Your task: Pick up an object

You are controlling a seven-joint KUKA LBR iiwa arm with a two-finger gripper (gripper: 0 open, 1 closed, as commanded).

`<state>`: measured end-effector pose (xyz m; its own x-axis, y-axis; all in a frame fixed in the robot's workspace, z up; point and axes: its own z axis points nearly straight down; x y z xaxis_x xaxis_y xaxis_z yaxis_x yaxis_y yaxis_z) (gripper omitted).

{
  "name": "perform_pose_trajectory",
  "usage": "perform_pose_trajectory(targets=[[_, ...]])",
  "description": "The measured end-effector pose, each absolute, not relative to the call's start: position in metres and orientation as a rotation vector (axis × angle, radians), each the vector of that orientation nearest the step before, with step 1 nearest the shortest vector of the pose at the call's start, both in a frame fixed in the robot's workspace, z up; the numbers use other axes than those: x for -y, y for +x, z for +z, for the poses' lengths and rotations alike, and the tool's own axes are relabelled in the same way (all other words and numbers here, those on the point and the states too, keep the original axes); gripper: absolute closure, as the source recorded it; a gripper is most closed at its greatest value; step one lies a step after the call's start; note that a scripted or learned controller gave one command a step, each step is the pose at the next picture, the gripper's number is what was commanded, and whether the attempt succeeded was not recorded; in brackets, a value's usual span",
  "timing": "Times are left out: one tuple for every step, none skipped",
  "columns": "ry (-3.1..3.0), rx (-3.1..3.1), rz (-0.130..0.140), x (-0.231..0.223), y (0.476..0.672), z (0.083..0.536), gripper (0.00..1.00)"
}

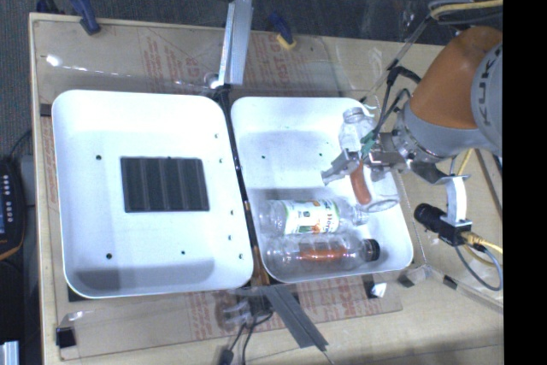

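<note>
At the right bin's [256, 120] near wall lie a clear plastic bottle with a dark cap [320, 252] and, just beyond, a clear green-labelled bottle [308, 218]. Farther back the end effector [357, 171] hovers; its spread I cannot tell. Judged: approach step, descent next.

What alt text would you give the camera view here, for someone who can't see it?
A grey and orange robot arm reaches from the right over the right white bin, its pincer above two clear plastic bottles lying side by side near the bin's front wall. The left white bin holds a dark ribbed rectangular panel.
</note>
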<state>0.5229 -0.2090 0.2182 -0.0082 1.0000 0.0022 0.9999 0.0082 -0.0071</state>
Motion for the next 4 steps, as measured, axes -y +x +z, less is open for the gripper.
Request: perform_pose_trajectory(targets=[[-2.126, 2.302, 0.004, 0.208, 0.537, 0.196, 0.0], [-1.99, 2.43, 0.002, 0.211, 0.522, 0.311, 0.0], [-1.727, 2.617, 0.003, 0.21, 0.505, 0.209, 0.0], [-1.585, 2.709, 0.0, 0.208, 0.534, 0.147, 0.0]])
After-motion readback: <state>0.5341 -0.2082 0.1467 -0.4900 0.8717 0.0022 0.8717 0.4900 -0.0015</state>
